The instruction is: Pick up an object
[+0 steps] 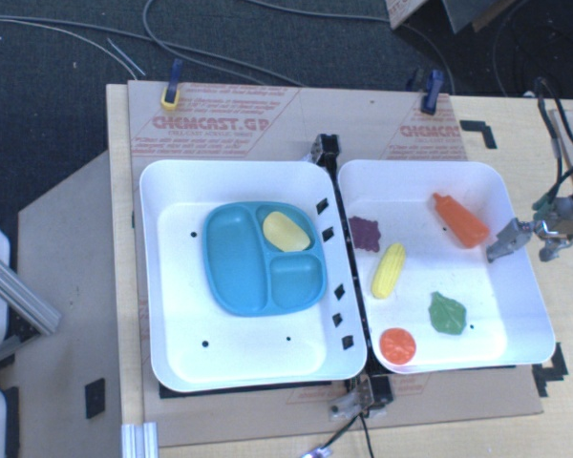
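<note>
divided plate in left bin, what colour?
Blue plate, with a yellow item in one compartment; camera view shows it clearly.

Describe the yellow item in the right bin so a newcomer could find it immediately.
Start at the right bin. Near its left wall, just below the purple piece, lies the corn cob. It is the long yellow thing there; the bin's other items are orange, green, purple and red-orange.

Pincer (527, 238) low at the view's right edge, grey fingertip pointing left, wrist barely showing
</note>
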`<state>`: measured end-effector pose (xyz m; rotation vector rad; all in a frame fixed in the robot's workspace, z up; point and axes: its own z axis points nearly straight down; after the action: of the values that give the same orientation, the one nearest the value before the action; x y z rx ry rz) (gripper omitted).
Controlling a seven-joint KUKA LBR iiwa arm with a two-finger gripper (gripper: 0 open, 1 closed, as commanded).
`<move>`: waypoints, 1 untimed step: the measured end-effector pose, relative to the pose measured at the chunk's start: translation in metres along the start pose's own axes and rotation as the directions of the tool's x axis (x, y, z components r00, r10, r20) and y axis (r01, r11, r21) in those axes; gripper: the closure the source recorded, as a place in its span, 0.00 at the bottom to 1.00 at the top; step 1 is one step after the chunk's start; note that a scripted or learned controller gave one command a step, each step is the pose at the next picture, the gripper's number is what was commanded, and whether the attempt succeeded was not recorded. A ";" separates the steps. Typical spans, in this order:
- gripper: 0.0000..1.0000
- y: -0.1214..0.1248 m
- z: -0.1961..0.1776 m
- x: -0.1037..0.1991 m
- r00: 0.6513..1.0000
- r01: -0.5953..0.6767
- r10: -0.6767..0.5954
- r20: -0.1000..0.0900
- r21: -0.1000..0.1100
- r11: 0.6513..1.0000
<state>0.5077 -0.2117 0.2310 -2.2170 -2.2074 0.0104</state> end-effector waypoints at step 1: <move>0.00 0.003 -0.007 0.001 1.000 0.005 -0.005 0.004 -0.013 1.000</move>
<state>0.5106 -0.2110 0.2382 -2.2206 -2.2212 0.0001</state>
